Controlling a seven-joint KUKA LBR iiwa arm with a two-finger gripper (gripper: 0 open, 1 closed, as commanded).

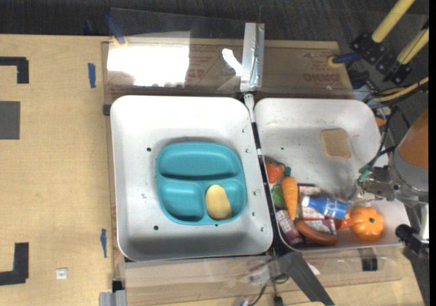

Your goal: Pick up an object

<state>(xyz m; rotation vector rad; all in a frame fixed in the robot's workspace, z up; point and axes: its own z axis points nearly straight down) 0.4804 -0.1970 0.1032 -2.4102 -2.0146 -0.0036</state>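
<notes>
Low in the right bin (354,112), toy food lies heaped: an orange pumpkin (368,224), a carrot (290,195), a sausage (315,232). The gripper (373,185) hangs just above the pumpkin at the frame's right edge; how it is set I cannot tell. Further up, a tan sponge (335,142) lies alone, and the left bin (136,161) holds a teal tray (191,175) with a yellow potato (218,202).

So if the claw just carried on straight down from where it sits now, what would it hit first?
Probably the blue-capped plastic bottle lying beside the round orange fruit, though depth is unclear; the claw hangs just above that pile in the right white bin.

Arm (415,155) at right, wrist low
</notes>
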